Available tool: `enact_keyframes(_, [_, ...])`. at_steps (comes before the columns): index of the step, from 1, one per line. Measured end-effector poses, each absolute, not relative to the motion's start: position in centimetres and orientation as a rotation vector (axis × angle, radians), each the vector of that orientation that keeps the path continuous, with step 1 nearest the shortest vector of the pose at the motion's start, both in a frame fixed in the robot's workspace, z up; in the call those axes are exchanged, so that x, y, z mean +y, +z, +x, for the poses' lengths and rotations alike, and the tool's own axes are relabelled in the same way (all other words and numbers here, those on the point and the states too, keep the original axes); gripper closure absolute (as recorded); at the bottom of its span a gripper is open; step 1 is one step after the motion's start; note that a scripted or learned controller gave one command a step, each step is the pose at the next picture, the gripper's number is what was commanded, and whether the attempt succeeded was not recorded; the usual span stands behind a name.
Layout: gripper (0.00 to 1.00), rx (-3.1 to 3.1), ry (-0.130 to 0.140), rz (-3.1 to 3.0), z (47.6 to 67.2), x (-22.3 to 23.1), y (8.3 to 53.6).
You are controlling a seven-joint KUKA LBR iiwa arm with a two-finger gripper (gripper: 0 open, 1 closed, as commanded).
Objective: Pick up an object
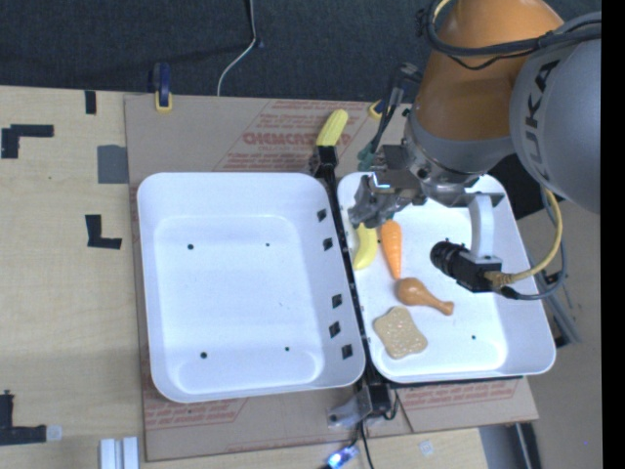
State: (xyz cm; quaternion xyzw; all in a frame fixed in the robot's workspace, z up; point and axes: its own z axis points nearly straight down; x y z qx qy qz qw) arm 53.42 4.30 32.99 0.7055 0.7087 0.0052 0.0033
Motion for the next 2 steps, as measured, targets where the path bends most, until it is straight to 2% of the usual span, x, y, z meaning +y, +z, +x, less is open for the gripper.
enact_keyframes(1, [1.0, 2.223, 0.003, 2.217, 54.5, 5.0, 35.7])
enact_keyframes(2, [1.0, 2.219, -0.01, 2.229, 51.5, 0.9, 30.9])
